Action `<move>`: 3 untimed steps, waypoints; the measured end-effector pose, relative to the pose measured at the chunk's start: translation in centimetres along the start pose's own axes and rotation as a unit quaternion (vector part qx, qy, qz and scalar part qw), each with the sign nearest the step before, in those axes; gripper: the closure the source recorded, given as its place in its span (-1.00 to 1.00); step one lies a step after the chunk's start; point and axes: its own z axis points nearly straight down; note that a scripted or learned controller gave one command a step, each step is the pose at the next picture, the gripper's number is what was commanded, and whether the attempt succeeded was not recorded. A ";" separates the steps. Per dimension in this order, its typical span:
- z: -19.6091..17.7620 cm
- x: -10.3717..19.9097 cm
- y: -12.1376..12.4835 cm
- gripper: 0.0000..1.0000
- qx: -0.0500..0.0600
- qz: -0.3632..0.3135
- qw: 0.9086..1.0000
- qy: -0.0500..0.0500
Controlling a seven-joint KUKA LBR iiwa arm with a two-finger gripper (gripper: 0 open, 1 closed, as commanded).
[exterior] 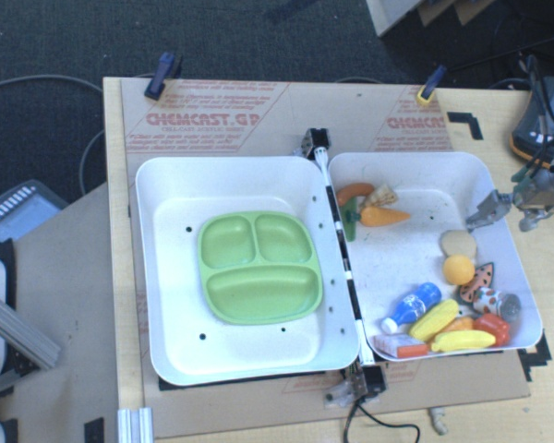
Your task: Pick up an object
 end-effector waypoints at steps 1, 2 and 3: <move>15.2 -0.7 0.3 -1.00 0.000 -0.001 1.000 0.001; 14.1 -0.8 0.4 1.00 -0.002 0.000 1.000 0.000; 15.2 6.1 1.4 1.00 0.000 -0.001 1.000 0.001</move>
